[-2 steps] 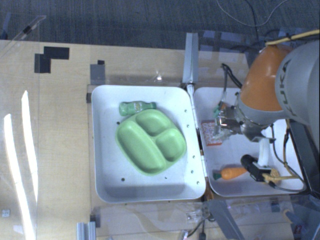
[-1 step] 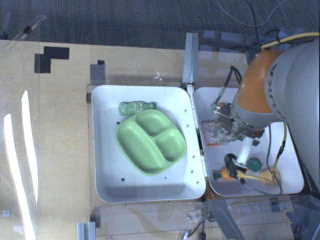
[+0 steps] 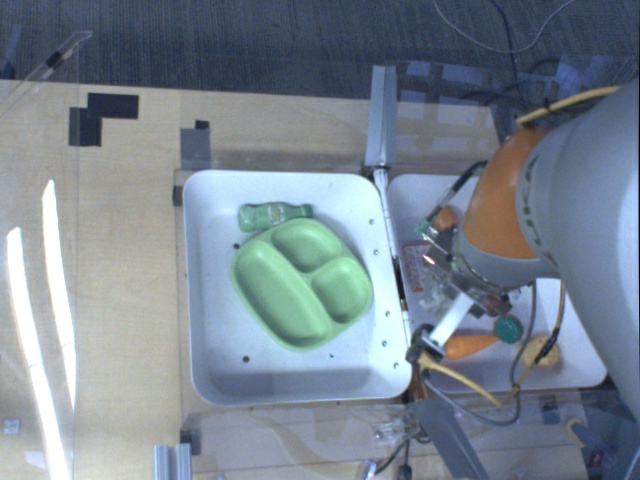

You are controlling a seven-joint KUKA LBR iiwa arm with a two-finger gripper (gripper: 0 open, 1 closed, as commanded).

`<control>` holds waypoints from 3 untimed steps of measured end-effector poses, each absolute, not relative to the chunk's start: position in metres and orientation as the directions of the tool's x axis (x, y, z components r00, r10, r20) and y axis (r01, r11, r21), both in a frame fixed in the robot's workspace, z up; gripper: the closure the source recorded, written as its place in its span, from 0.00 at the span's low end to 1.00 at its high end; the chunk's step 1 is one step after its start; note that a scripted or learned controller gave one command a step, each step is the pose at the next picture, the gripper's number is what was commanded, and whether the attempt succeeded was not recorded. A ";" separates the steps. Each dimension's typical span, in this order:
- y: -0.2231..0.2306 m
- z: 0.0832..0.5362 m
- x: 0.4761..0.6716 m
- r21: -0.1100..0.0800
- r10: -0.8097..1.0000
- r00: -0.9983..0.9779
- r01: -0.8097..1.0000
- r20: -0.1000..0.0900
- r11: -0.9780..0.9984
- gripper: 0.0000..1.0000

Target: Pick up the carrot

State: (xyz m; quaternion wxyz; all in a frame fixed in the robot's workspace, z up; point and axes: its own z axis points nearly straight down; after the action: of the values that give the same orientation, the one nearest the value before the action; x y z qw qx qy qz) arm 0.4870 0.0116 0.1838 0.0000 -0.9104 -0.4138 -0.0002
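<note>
End effector low in right bin, grip state unclear; carrot just beside it

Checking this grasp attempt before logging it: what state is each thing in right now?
Carrot: lying in the right bin, not lifted.
Green divided plate: upright in the left bin.
Green bottle: on its side beside the plate.
Arm: low over the right bin.

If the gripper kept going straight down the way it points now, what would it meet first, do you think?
Probably the carrot. The gripper reaches down into the right bin, and the carrot lies on the bin floor right beside its tip. Depth is hard to judge from above, so it may land on the floor just beside it.
</note>
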 end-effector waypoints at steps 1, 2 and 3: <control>0.012 0.194 0.489 0.002 0.759 0.651 0.759 0.002 -0.651 1.00; 0.013 0.204 0.490 0.005 0.765 0.644 0.765 0.003 -0.644 1.00; 0.014 0.214 0.492 0.007 0.771 0.637 0.771 0.005 -0.637 1.00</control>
State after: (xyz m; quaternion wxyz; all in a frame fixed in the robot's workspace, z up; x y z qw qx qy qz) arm 0.4919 0.0140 0.2142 -0.0024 -0.9047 -0.4261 -0.0036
